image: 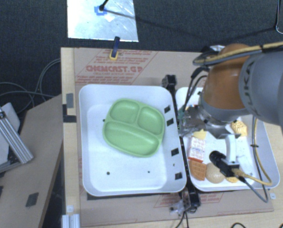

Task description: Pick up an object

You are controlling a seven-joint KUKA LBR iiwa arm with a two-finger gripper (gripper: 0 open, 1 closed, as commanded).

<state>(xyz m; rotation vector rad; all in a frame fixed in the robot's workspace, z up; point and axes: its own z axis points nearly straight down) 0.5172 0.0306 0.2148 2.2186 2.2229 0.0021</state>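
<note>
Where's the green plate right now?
The green plate lies in the left bin, roughly centred and a little toward the far side, apart from the walls. The arm hangs over the right bin beside it.

cardboard sheet (117,68) under the bins: red print "CHEMCAST GP" (last letters faint), smaller lines above and below unreadable | arm's grey casing (269,89): dark letters at its left edge, cut off, seemingly "UK" | small packet (197,148) in right bin: red print, illegible
</note>
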